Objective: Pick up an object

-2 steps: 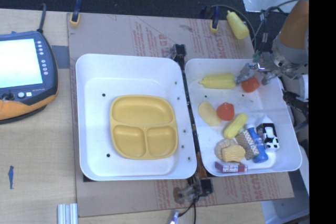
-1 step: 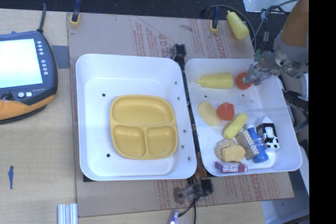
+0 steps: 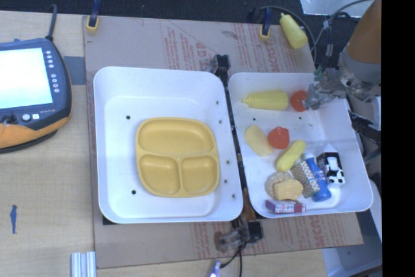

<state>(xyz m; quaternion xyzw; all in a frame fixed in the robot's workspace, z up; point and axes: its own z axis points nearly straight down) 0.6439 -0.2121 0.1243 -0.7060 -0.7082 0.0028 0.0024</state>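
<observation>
The right bin (image 3: 337, 115) holds several small items: a yellow mustard bottle (image 3: 266, 100) at the back, a red ball (image 3: 297, 100) beside it, a pale yellow piece (image 3: 258, 140), a red piece (image 3: 279, 137), a yellow banana-like piece (image 3: 290, 155), a blue tube (image 3: 316, 179) and a black-and-white toy (image 3: 332, 169). My gripper (image 3: 314, 98) is low over the bin's back right part, right next to the red ball and touching or nearly touching it. Nothing shows between its fingers.
The left bin (image 3: 113, 159) holds a yellow divided plate (image 3: 177, 156). A teach pendant (image 3: 29, 91) lies on the bench at far left. A yellow object (image 3: 293, 31) hangs near cables behind the right bin. Clamps sit at the board's back edge.
</observation>
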